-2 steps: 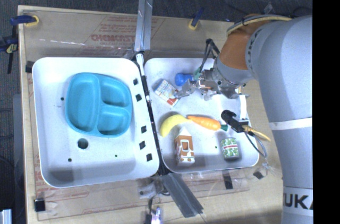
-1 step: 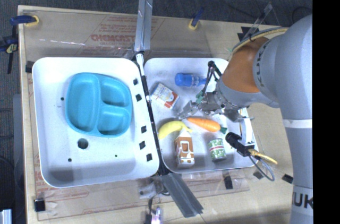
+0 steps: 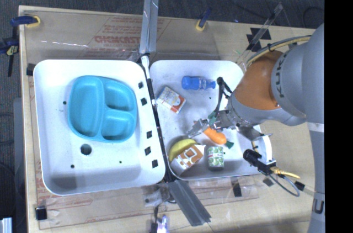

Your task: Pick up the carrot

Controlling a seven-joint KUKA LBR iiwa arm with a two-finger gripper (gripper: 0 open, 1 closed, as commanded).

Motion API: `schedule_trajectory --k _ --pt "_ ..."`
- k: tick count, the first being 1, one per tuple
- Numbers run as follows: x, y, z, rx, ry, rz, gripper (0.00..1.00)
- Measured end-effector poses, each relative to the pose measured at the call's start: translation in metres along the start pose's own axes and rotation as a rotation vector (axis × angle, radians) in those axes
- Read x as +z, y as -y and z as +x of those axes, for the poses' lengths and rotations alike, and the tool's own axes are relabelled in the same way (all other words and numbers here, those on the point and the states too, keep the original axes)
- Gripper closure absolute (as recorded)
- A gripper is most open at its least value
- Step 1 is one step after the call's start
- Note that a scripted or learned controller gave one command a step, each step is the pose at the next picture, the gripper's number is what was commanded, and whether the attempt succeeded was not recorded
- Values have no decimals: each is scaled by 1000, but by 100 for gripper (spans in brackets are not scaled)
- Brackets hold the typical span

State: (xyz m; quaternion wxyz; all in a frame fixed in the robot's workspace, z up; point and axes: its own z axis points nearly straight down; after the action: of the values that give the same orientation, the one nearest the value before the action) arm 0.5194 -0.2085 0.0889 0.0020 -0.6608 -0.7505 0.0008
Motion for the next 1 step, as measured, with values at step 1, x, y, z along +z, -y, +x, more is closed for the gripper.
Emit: schedule_trajectory --k 1 --pt "-7 0 -1 -5 1 3 100"
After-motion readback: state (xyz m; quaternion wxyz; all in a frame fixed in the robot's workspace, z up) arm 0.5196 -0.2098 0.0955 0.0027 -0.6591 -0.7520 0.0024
